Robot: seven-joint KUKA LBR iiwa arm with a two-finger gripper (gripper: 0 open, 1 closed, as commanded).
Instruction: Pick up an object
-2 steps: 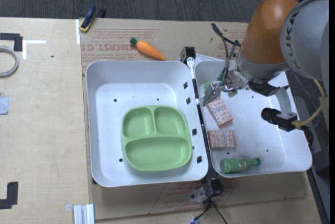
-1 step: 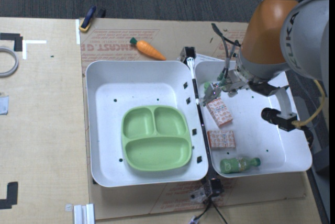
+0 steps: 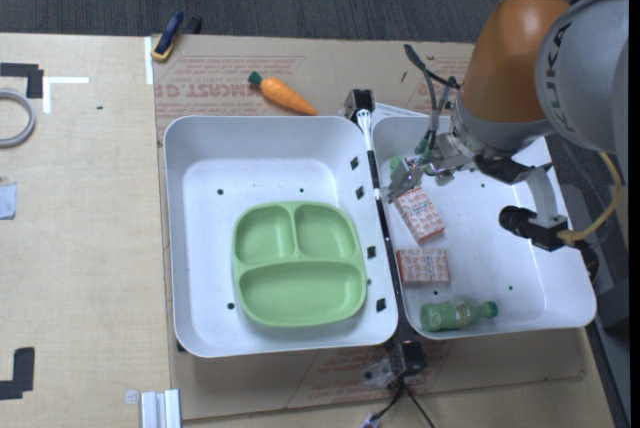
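Your claw, whose opening I cannot tell, hovers by the small carton; it looks light and stiff, so grip its flat sides.

Little can be read here. On the cardboard sheet under the bins, large reddish printed letters run along the far edge beside the toy carrot; they appear upside down and mirrored, and no word can be made out with certainty. Fainter reddish print shows on the cardboard at the near edge, also unreadable. Two small reddish cartons in the right bin carry printed patterns too small to read. The green bottle has a label that is blurred.
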